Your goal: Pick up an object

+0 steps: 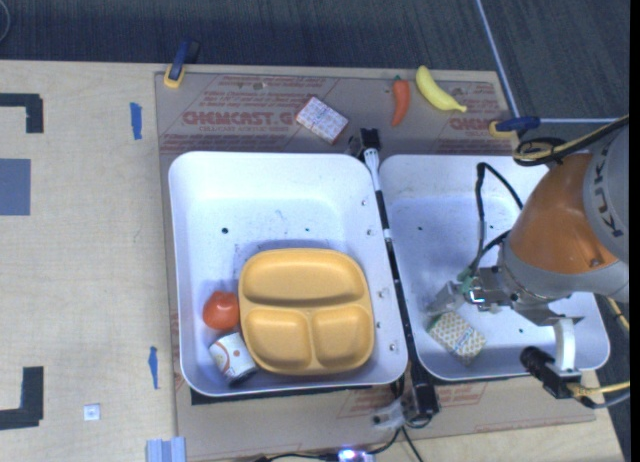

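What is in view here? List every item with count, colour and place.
Bins: two, white, side by side on the bench; left bin, right bin.
Divided tray: one, yellow, left bin.
Tomato: one, red-orange, left bin beside the tray.
Can: one, white and orange, left bin's near corner.
Sponge: one, pale patterned, right bin, by the gripper.
Small box: one, white and tan, cardboard behind the bins.
Pepper: one, red, behind the bins.
Banana: one, yellow, beside the pepper.
Gripper: one, grey arm with orange band, over the right bin.
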Action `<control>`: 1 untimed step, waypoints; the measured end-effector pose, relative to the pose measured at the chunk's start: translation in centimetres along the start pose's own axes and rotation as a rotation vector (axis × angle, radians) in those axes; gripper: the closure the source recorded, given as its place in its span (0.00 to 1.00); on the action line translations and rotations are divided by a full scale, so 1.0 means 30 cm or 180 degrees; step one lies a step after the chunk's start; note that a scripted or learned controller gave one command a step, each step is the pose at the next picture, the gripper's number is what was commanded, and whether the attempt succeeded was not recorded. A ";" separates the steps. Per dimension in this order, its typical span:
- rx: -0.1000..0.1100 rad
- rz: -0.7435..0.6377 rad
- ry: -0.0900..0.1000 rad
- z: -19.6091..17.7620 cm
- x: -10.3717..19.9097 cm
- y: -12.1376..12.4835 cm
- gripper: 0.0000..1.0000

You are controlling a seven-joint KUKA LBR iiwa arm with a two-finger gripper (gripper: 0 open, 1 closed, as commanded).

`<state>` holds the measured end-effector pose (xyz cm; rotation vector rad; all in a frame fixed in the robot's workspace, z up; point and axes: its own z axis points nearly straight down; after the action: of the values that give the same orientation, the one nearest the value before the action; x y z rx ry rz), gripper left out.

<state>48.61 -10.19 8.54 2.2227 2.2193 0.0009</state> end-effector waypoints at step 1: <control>-0.0014 0.0001 -0.0002 -0.034 0.000 0.005 1.00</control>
<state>48.77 -10.20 9.56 2.2204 2.2163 0.0051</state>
